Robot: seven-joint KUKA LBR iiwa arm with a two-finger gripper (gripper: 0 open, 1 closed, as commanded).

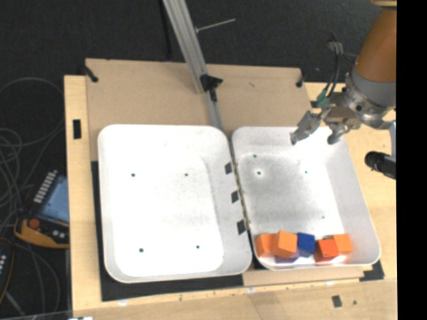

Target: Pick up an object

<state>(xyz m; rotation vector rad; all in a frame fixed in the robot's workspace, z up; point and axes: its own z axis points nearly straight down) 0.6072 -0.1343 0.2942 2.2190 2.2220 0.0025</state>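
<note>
Hand (315,134) open; arm (377,52) cropped at right.

setting: robotics lab | evidence: arm (377,52) over white bins (120,179) on bench (267,85), loose cables (27,112)

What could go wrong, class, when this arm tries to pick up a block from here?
1. The blocks sit packed in a row against the right bin's near wall, so the open fingers may find no gap to slip into.
2. The gripper hovers at the bin's far end, so a long move is needed; a small aiming error could strike the wall or nudge neighbouring blocks.
</note>
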